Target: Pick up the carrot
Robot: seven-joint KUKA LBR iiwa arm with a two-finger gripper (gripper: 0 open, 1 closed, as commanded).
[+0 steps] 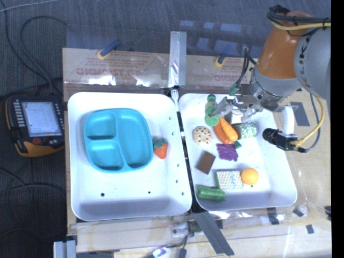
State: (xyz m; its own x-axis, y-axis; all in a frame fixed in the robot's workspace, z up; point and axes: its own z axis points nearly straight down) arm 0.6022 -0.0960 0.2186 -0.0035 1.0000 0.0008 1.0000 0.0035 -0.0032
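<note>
Carrot (227, 130) lying tilted in upper middle of right bin (279, 195), leafy end up-left. Gripper (234, 109) just above carrot, right at its upper end; contact unclear. Fingers' state: cannot tell, blurred and tangled with metal parts. Arm (287, 47) up-right of carrot, orange band over grey wrist.

Relative to carrot: round cookie (202, 135) just left; purple grapes (228, 152) just below, touching or nearly; green-white item (248, 130) just right; green item (210, 109) up-left, near gripper. Brown block (206, 162) below-left. Checkered white-green piece (229, 180) further below, orange fruit (249, 176) below-right, beside that piece. Green cucumber (210, 193) well below, at bin's lower-left corner.

Left bin (123, 198) well left of carrot, holding blue divided plate (117, 138); small strawberry-like orange-red item (160, 149) touching plate's right edge. Handheld pendant (35, 123) far left, off bench.
</note>
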